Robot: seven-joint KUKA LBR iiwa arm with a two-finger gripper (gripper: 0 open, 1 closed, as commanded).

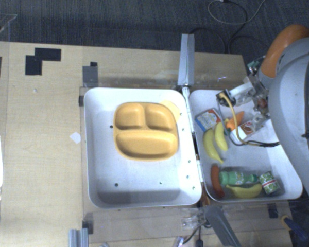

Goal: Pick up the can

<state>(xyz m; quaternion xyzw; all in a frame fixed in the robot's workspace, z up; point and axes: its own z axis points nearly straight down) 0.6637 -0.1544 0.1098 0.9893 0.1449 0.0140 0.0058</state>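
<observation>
Low in the right bin [293, 187], green can [238, 178] lying lengthwise left-right, gripper [242, 118] closure unclear.

Pale wood bench [36, 153], dark grey carpet [92, 9], black cable [232, 9]

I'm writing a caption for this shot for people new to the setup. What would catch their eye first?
First the big yellow divided tray, alone in the left bin. Next the cluttered right bin: bananas near its middle, and a green can lying on its side near the front. The grey arm looms in from the right, its gripper low over that bin's far end.
</observation>
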